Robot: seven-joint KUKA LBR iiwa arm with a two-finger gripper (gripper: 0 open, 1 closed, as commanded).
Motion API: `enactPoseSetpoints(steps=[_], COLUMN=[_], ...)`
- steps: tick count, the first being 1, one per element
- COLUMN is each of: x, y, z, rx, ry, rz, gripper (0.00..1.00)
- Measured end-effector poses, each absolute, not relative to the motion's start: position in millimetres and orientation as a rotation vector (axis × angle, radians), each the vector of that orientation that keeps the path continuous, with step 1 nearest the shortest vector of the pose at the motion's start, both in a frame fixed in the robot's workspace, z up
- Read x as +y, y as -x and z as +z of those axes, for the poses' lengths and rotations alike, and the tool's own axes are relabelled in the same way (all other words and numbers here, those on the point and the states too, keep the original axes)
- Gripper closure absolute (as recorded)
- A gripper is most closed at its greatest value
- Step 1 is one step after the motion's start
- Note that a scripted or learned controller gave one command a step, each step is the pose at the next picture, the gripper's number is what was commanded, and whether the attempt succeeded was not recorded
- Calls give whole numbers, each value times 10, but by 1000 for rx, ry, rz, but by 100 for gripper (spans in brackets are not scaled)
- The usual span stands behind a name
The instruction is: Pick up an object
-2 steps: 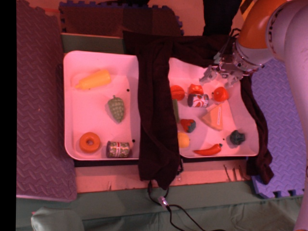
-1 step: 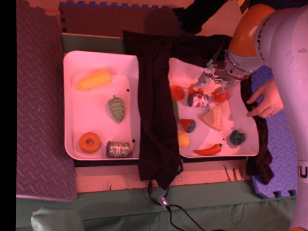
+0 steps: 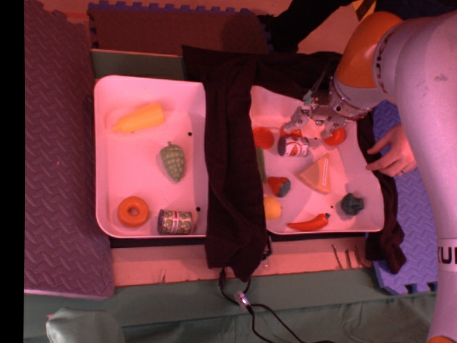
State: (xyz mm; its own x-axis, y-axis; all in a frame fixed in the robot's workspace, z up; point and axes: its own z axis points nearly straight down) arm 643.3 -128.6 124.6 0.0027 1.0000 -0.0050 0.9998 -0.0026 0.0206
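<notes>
my pincer [image 3: 312,125] hangs over the upper part of the right bin [image 3: 371,224], just above a small can [image 3: 293,146] lying on its side. the fingers are spread around the space over the can, nothing between them, so pincer is wide and holding nothing. the can has a red and white label and sits near the bin's middle top. close by: a red round thing [image 3: 263,137] to the can's left against the dark cloth [image 3: 228,184], another red piece [image 3: 335,136] to the right under my wrist, an orange wedge [image 3: 318,174] just below the can. lower down a red and green fruit [image 3: 278,186], a yellow lemon [image 3: 272,207], a red chili pepper [image 3: 309,223] along the bottom edge, a dark green broccoli [image 3: 351,204] at bottom right. cloth drapes between the two bins. left bin [image 3: 103,91] holds a yellow corn [image 3: 138,118], a green scaly fruit [image 3: 172,161], an orange donut [image 3: 133,211] and a second can [image 3: 176,222] with green label. a human hand [image 3: 393,151] rests on the right bin's edge beside my arm. bins sit on the surface [image 3: 164,263], cable [image 3: 264,316] trailing below.
</notes>
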Motion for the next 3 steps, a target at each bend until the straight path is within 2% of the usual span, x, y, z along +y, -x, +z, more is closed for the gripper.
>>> enactPoseSetpoints(steps=[1,2,3], x=[-1285,-1287,-1277], y=[-6459,-6433,-6411], z=[1385,1861,2528], rx=[2198,2212,2211], ry=[-2209,-2217,-2216], rz=[28,9,11], gripper=[100,100,100])
